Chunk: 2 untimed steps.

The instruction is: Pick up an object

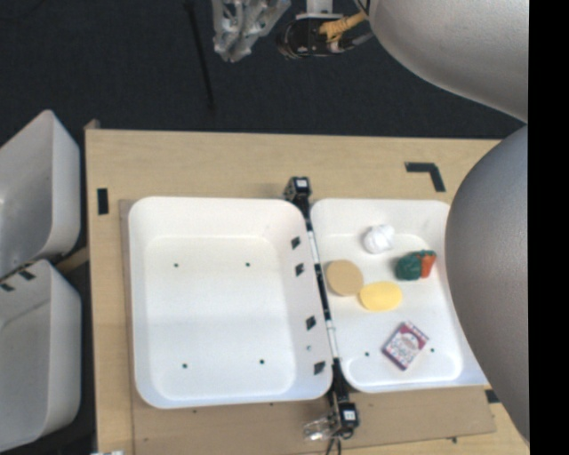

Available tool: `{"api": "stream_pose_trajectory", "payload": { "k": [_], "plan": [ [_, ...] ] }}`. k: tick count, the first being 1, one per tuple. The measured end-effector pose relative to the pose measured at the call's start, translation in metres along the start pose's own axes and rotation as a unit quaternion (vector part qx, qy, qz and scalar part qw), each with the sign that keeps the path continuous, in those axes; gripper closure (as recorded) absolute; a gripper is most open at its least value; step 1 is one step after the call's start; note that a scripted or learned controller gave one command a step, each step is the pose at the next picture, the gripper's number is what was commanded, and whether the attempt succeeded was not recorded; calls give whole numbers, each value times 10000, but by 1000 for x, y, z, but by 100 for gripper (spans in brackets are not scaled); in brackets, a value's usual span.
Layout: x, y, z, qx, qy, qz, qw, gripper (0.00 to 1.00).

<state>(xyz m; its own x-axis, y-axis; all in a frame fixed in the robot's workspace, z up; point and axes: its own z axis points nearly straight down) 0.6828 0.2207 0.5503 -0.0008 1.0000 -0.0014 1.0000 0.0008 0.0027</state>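
- Nearest the camera, in the right bin (354,348), lies a small maroon packet (405,345), flat and well apart from its neighbours: a clean target, though lying this flat it probably calls for a low, square descent.
- Next up, a yellow oval piece (380,296) sits just beside a tan round disc (344,277), the two nearly touching. The disc is close to the wall between the bins, so a grab there risks clipping the rim.
- Further back, a green-and-orange toy (414,266) sits near the arm's side of the bin, and a white crumpled lump (379,237) is the farthest item (chunky, and with free space around it, so likely the easiest to pinch).
- The left bin (213,302) offers nothing to aim at; the bench (222,160) runs on behind.
- Farthest off, the gripper (240,27) hangs beyond the bench's back edge over dark floor, nothing visibly in it; open or closed, I cannot tell.
- My call: nothing is picked yet. Choose an isolated item, centre above it, then drop straight.
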Motion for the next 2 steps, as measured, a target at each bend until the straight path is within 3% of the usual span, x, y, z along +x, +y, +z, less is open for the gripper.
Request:
{"api": "stream_pose_trajectory", "payload": {
  "k": [1,2],
  "plan": [
    [0,7,9,8,-3,2,10000,100],
    [-1,6,165,103,-28,12,9999,100]
  ]
}}
